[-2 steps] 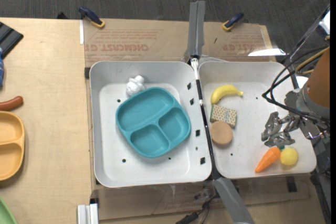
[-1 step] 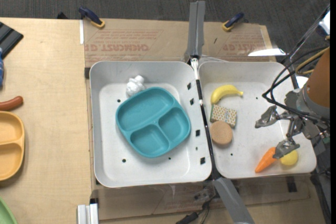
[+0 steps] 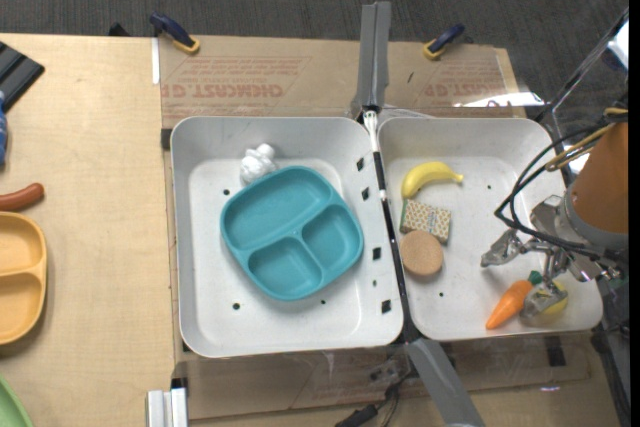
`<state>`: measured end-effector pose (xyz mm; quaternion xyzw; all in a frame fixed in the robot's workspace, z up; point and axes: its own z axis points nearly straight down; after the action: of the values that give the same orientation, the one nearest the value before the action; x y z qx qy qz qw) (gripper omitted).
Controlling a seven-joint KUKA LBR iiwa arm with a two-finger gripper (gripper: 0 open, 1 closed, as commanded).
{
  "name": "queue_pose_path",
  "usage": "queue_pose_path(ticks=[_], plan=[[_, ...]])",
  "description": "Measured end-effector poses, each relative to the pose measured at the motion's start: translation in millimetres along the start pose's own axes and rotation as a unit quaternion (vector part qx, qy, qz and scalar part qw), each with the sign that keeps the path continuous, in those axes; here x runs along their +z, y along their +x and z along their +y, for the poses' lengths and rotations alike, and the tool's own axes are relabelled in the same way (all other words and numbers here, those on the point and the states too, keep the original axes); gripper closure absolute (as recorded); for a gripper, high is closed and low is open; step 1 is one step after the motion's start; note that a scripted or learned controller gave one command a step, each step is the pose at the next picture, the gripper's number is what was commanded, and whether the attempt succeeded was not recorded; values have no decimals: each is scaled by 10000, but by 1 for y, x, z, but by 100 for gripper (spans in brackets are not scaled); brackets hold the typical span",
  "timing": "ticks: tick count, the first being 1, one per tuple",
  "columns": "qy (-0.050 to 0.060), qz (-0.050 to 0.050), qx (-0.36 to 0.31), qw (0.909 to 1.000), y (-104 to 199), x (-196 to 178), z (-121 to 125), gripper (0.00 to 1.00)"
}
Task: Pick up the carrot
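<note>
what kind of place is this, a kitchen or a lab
Most likely a robot lab bench, not a kitchen. Two white bins sit on clamped cardboard, and a cabled gripper hangs over toy food: a carrot, a banana and a blue tray.

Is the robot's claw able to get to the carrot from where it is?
Probably yes. The claw hangs right beside the carrot in the right bin, and nothing lies on top of the carrot.

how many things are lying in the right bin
4: a banana near the back, a patterned block below it, a round wooden disc under that, and the carrot front right. The arm may hide more.
</note>
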<state>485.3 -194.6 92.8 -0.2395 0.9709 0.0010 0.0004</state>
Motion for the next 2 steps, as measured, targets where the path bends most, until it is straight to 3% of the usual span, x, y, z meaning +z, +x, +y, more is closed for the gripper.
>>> queue_pose_path(ticks=[1,2], plan=[[16,-17,63,10000,12,-39,-24,0],[11,-20,133,9999,10,-46,-25,0]])
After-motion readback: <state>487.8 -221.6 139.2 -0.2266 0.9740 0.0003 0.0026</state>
